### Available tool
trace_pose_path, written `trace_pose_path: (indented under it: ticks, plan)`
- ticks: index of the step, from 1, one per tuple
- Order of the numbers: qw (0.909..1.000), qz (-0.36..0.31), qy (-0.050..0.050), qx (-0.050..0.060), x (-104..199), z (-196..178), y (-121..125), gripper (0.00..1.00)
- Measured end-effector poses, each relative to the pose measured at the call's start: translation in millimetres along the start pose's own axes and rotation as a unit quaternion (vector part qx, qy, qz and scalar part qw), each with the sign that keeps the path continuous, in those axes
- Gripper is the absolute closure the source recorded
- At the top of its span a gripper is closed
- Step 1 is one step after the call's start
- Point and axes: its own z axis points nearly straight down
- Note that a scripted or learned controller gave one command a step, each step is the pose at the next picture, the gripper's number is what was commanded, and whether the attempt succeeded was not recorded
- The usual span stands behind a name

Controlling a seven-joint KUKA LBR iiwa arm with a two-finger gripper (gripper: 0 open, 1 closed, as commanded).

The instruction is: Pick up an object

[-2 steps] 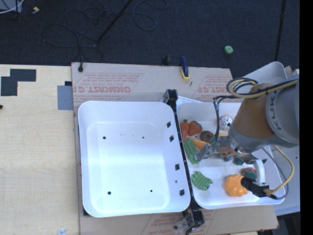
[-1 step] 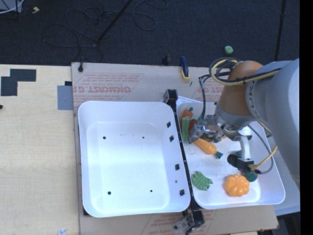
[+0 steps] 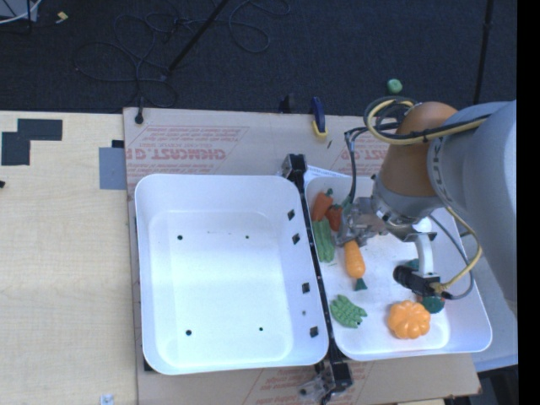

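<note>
A: Where is the gripper (image 3: 354, 230)?

B: Low over the right bin (image 3: 468, 332), near that bin's left wall and toward its far end. The grey arm (image 3: 472, 154), with its orange band (image 3: 413, 154), comes in from the right and hides the bin's far right corner.

A: Fingers open or closed? Anything in them?

B: I cannot tell. The wrist covers them, and what shows there is dark metal and cables, too tangled to read.

A: What lies closest?

B: An orange carrot (image 3: 354, 261) with a green tip, just below the gripper toward the near side, lying flat on the bin floor. A long green vegetable (image 3: 324, 240) runs along the left wall beside it, and two orange-red pieces (image 3: 323, 207) sit at the far left corner, right beside the gripper.

A: The rest?

B: A leafy green piece (image 3: 347, 311) near the left wall toward the near edge, an orange pumpkin (image 3: 408, 320) by the near edge, and a small teal object (image 3: 434, 305) just above the pumpkin. The left bin (image 3: 152, 268) sits alongside, the two touching along a black-clipped divider.
</note>
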Motion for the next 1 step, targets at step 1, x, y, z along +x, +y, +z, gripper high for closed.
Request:
trace_pose_path:
  ticks: [1]
  plan:
    - [1.0000, -0.007, 0.003, -0.006, 72.2, -96.6, 18.5, 1.00]
